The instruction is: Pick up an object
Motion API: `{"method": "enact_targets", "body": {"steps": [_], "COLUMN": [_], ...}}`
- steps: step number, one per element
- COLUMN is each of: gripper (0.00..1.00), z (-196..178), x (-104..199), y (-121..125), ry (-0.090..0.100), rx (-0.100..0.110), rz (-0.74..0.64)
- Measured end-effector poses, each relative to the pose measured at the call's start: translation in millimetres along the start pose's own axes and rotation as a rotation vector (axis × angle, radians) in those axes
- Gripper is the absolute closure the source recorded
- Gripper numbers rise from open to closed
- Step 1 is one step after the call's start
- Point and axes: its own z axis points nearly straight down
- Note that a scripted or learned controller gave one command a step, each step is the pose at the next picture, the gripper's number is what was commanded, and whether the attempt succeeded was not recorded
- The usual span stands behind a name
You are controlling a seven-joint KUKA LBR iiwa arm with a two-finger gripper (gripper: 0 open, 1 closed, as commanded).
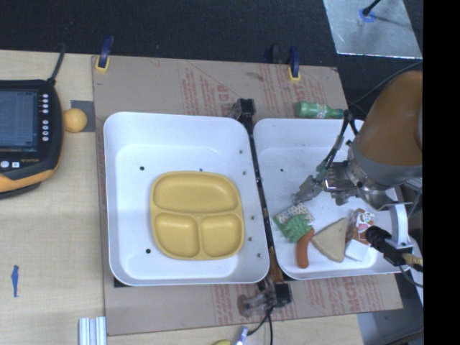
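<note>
My gripper [307, 190] hangs low in the right bin [287, 146], near its middle, with the grey wrist and orange band up to the right. Just below it, on the bin floor, lies a green leafy toy [293, 226] with a speckled patch at its top. A red sausage [305, 249] lies beside that. To its right are a tan bread slice [331, 241], a small printed packet [359, 225] and a white block [356, 251]. I see nothing held in the gripper.
The left bin [129, 142] holds a yellow divided plate [196, 214]. A green bottle [318, 110] lies behind the right bin. A teach pendant [25, 139] and a yellow ball [75, 119] are at the far left. Blue clamps [293, 60] hold the cardboard's back edge.
</note>
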Motion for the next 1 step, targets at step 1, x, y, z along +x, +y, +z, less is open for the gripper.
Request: {"method": "enact_targets", "body": {"steps": [1], "gripper": [0.0], "z": [88.5], "x": [-17.7], "y": [-10.2], "ry": [0.001], "rx": [0.0], "rz": [-0.001]}}
